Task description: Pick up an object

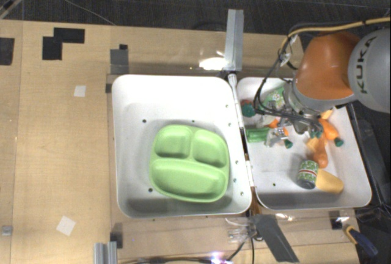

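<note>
Right now I'm hovering the pincer over the right bin; whether it is spread or pinching, I cannot tell. A carrot is lying just right of it, a can and a yellow wedge below, a green tray well left.
</note>
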`<state>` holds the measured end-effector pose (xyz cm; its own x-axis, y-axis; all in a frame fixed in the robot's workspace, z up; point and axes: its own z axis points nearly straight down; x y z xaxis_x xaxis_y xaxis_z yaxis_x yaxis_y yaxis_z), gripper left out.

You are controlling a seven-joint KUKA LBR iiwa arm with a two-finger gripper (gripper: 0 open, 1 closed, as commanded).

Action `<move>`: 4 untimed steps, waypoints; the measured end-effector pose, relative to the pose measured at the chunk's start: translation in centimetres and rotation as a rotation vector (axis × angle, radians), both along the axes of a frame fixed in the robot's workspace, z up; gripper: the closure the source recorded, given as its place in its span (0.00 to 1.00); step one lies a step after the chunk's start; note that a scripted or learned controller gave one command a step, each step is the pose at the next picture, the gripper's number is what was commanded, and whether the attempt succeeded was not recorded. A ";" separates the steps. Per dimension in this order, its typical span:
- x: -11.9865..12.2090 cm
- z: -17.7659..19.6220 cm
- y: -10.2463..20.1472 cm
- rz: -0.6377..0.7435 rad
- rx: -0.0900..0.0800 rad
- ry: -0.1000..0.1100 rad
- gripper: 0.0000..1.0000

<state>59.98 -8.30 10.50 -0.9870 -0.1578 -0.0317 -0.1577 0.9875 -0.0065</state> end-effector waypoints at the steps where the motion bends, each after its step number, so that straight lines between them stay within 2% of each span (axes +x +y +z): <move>1: 2.4 14.2 0.9 0.028 -0.001 0.008 1.00; 2: 2.5 15.0 1.0 0.030 0.001 0.007 1.00; 3: -3.3 16.8 -2.7 -0.230 0.005 0.021 1.00; 4: 3.3 13.9 4.1 -0.288 0.010 0.025 1.00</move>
<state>63.30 -4.17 24.41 -0.9916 0.1295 -0.0066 0.1294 0.9916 0.0037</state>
